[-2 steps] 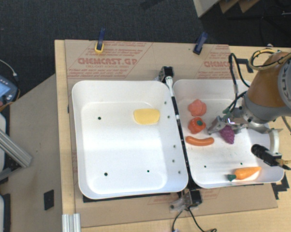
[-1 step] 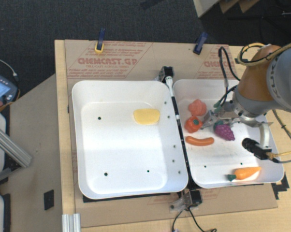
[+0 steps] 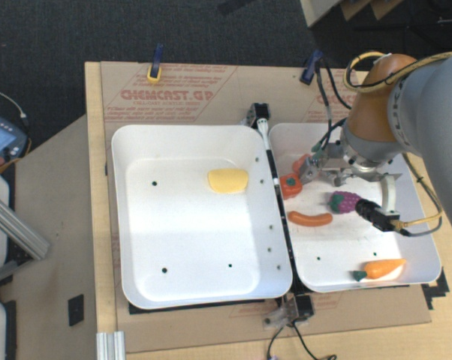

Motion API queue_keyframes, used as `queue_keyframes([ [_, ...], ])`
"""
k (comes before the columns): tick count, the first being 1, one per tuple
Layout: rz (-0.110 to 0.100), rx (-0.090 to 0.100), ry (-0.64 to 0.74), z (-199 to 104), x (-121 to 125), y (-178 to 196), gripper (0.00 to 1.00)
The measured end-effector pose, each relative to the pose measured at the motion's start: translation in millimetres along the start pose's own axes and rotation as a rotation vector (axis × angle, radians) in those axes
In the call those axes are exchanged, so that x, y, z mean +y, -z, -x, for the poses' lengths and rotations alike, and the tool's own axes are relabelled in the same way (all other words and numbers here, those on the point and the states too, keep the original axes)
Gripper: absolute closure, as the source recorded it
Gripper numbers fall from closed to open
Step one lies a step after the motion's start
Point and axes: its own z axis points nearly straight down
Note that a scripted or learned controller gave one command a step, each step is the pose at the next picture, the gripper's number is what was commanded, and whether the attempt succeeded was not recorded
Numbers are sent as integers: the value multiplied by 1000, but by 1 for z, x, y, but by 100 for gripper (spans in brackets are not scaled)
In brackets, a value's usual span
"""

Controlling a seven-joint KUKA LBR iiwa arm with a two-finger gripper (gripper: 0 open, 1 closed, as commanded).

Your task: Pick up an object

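Note:
My gripper point(image 3: 313, 166) hangs low over the upper left part of the right bin point(image 3: 339, 276), under the grey wrist with its orange band. A red-orange toy point(image 3: 290, 185) lies just left of and below it, close to the bin's left wall. An orange-red sausage point(image 3: 310, 218) lies below that. A purple bunch of grapes point(image 3: 344, 201) sits under the wrist, to the gripper's lower right. An orange carrot with a green top point(image 3: 382, 269) rests near the bin's front right corner. I see nothing held in the gripper.
The left bin point(image 3: 136, 223) holds one pale yellow lump point(image 3: 227, 180) near its upper right. A black divider rail point(image 3: 275, 193) runs between the two bins. Both bins rest on a cardboard sheet point(image 3: 181, 88).

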Motion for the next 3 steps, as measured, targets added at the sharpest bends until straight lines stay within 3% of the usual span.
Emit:
queue_keyframes([
  [1, 0, 6, 0, 17, 57, 19, 0],
  [2, -11, 10, -1, 1, 44, 0, 0],
  [3, -4, 6, -4, 37, 55, -3, 0],
])
